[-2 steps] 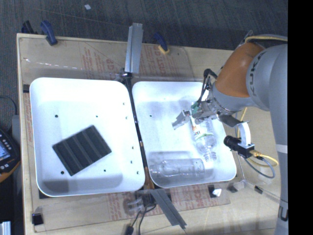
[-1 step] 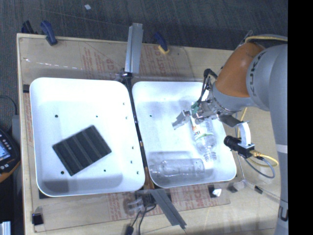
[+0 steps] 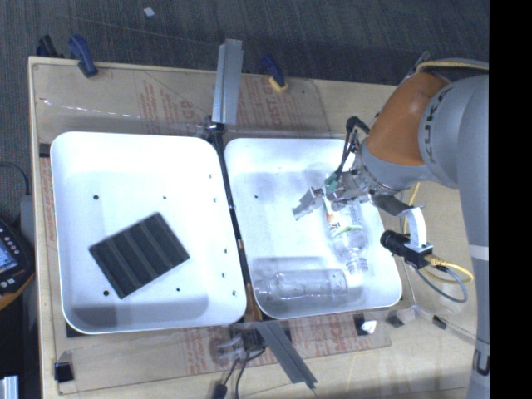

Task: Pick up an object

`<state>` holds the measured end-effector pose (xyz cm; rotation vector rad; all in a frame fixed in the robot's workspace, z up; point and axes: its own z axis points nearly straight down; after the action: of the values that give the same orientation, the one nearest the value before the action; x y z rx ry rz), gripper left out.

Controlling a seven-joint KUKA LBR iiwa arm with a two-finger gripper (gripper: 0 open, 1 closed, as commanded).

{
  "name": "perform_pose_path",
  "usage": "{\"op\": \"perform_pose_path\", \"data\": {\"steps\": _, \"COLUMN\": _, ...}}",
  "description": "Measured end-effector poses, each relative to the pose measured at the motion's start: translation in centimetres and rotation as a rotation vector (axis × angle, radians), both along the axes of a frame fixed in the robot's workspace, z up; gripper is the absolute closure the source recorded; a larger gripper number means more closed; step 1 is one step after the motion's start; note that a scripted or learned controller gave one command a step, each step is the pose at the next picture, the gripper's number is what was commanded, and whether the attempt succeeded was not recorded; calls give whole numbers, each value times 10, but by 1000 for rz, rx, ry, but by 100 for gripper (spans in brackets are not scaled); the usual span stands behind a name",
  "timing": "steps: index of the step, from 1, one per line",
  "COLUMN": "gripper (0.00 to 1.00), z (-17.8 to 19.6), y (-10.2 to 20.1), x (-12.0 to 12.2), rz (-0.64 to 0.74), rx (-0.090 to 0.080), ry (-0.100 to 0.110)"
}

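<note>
Claw (image 3: 320, 199) sits low in the right bin (image 3: 249, 223), upper-middle of its floor. Can't tell whether it is spread or pinched; the metal parts blur together there.

Task objects: one clear plastic bottle (image 3: 349, 235) lies just below and right of the claw, its upper end touching or right beside the claw hardware, its cap end pointing away toward the bin's near right corner. Nothing visibly between the claw's tips. A second clear bottle (image 3: 301, 285) lies on its side well below the claw, along the near wall.

Room: bare floor to the claw's left as far as the divider between bins, and a strip above it up to the far wall. Right of the claw is tight — bottle, wrist and bin wall all crowd together.

Arm (image 3: 432, 140) comes in from the right, orange band above the wrist, bent down over the bin's right rim. Its upper part is cut off at the frame edge.

Far left of the claw, the left bin (image 3: 75, 173) holds a dark ribbed slab (image 3: 139, 253), lying flat at a slant.

Both bottles are transparent — outlines are faint against the white.
</note>
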<state>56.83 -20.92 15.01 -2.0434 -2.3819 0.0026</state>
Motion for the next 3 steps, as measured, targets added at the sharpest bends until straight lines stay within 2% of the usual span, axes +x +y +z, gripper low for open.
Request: {"op": "perform_pose_path", "data": {"steps": 3, "gripper": 0, "z": 0, "y": 0, "x": 0, "rz": 0, "rx": 0, "ry": 0}}
